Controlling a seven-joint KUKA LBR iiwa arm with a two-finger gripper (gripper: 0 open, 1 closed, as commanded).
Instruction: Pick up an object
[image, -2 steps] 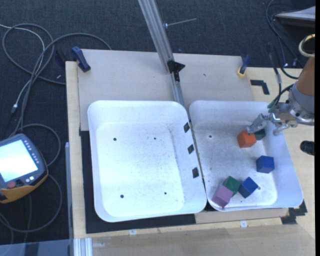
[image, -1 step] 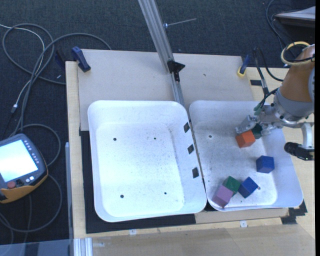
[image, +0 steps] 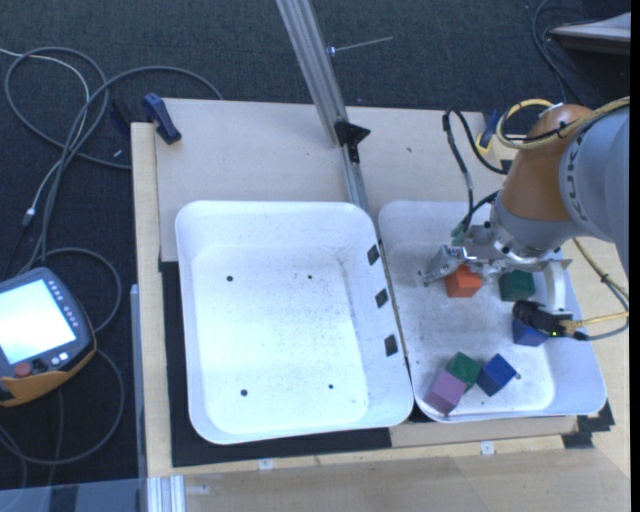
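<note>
Currently the two-finger gripper (image: 455, 268) is seen low at the small orange block (image: 463, 284); finger state cannot be told. The nearby dark green cube (image: 516, 287) could be nudged.

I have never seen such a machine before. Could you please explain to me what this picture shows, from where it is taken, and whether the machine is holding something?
The picture is taken by one fixed camera above a bench, looking down at a slant. The big grey and orange shape on the right is a robot arm. At its end is a claw for picking things up.

On the bench lie two shallow white bins side by side. The left bin shows a bare white floor with dark specks. The right bin holds small blocks: an orange block directly at the claw, a dark green block beside it, and near the front edge a green block, a blue block and a purple block close together.

The claw is low over the orange block, but I cannot tell whether it grips it.
</note>
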